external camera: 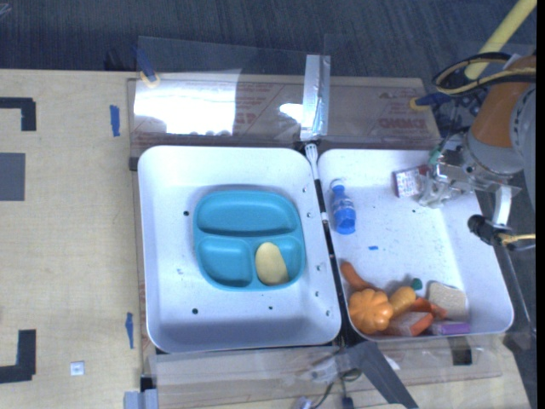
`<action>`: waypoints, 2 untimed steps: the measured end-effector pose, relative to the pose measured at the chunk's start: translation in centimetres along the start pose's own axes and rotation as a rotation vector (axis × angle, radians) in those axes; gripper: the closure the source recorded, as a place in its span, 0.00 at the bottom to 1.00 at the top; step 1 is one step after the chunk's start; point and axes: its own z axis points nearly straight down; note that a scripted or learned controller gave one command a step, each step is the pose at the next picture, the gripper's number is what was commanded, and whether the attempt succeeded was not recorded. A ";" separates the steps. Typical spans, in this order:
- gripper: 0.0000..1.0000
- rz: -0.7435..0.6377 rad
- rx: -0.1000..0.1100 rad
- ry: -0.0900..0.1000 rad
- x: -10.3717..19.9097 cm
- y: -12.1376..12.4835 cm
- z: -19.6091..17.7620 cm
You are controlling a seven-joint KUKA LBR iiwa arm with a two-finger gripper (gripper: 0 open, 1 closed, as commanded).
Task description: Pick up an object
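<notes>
Your gripper (443, 186) sits high in the right bin (485, 271), close to the back wall, with the grey arm (502, 130) and its orange band just above it at the frame's right. Whether it is wide, narrow or carrying anything, I cannot tell — the metal there is a blur against the white floor. A small reddish-white packet (407, 182) lies just beside it on the left; touching or apart, I can't say.

Look where your candidates are. The blue bottle (342, 209) lies alone against the divider, near the gripper, with open floor around it — the easiest reach, I'd judge. The rest are heaped along the front wall: an orange pumpkin (371, 310), a carrot-like piece (356, 277) leaning on it, a pale block (448, 297), and red and purple bits wedged between. That crowding would likely make a clean grasp harder.

Over in the left bin (162, 254), a blue divided tray (247, 237) holds a yellow potato-like piece (271, 263) in its lower-right compartment, well apart from the gripper.
</notes>
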 end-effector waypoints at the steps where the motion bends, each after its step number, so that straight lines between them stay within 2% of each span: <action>1: 1.00 -0.310 -0.002 0.002 5.1 -5.4 -0.2; 2: 0.00 -0.310 -0.001 0.002 5.1 -5.4 -0.1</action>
